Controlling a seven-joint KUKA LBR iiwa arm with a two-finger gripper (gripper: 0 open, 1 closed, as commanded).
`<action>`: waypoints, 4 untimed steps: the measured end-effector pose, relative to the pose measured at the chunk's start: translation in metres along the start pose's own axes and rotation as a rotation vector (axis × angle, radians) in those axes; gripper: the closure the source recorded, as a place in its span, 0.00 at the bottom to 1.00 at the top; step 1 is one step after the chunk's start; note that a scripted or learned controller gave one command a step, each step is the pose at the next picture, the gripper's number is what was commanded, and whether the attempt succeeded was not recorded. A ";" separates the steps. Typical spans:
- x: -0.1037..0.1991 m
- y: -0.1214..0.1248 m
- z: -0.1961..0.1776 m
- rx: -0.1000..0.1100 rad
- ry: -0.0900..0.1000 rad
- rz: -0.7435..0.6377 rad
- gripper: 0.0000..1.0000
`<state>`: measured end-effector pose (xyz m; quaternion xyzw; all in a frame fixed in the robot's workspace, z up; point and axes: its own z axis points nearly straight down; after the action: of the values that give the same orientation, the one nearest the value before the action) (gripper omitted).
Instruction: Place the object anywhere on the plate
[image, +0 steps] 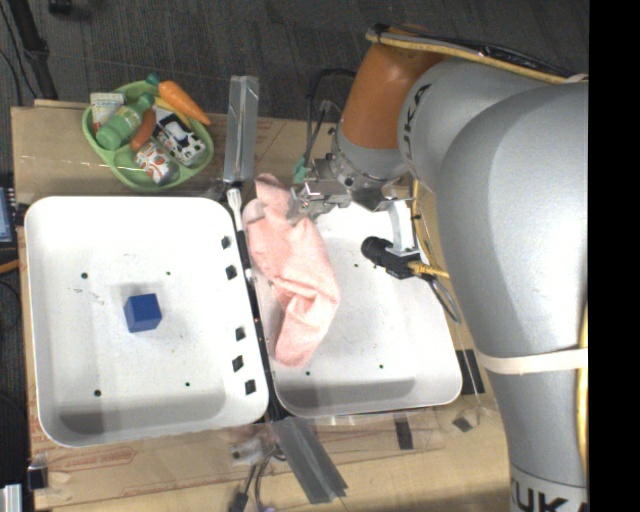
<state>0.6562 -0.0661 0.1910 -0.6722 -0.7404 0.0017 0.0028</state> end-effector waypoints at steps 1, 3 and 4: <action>0.001 0.000 -0.041 -0.004 -0.001 -0.007 1.00; 0.104 -0.037 -0.050 -0.001 -0.004 -0.819 1.00; 0.146 -0.044 -0.053 0.001 -0.003 -1.223 1.00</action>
<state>0.5982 0.0753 0.2445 -0.1254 -0.9921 0.0013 0.0024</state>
